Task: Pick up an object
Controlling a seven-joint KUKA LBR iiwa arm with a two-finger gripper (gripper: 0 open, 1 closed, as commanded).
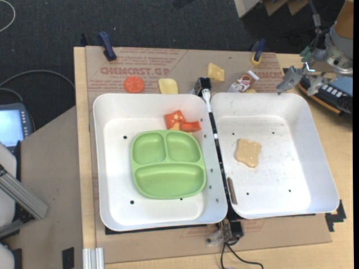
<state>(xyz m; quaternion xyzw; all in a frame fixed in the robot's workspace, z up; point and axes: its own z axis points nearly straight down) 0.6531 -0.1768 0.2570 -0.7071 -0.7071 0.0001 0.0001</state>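
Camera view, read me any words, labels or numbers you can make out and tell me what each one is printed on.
"CHEMCAST GP": large red print on the brown cardboard sheet behind the left white bin.
More lines of red print on the same cardboard sheet, above and right: too small and blurred to read.
Small red-and-white packet behind the right white bin: markings unreadable.

Only readable thing is the red "CHEMCAST GP" print on the brown board (168, 66) under the bins, way off to the left of the claw (291, 78). Smaller print below it is too blurry.
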